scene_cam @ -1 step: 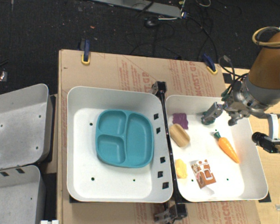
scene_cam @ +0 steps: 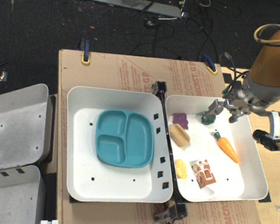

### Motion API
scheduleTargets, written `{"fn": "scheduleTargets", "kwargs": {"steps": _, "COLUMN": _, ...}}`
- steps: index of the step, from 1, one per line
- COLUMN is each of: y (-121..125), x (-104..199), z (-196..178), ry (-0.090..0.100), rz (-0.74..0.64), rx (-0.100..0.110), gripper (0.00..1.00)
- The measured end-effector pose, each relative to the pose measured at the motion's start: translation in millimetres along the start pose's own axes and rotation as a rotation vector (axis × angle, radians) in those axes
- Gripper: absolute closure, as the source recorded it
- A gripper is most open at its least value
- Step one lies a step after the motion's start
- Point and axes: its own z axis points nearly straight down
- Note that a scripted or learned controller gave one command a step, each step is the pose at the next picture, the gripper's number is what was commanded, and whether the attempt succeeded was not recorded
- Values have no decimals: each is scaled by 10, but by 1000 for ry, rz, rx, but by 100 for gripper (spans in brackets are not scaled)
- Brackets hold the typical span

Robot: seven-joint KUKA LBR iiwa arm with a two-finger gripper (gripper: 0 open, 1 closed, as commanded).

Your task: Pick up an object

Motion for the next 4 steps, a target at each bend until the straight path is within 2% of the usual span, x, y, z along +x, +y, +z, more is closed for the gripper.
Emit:
{"fn": "scheduleTargets", "kwargs": {"steps": 1, "y": -7, "x": -2, "z": 430, "ry": 0, "rz": 2, "rx": 4, "gripper": 0}}
{"fn": "scheduleTargets", "kwargs": {"steps": 2, "y": 62, "x": -11, "z": 1035, "ry": 0, "rz": 2, "rx": 4, "gripper": 0}}
{"fn": "scheduleTargets", "kwargs": {"steps": 3, "y": 60, "x": -5, "z": 1254, "ry": 0, "rz": 2, "rx": 2, "gripper": 0}}
{"fn": "scheduleTargets", "kwargs": {"steps": 4, "y": 70, "x": -5, "z": 1136, "ry": -1, "rz": 2, "rx": -2, "gripper": 100}}
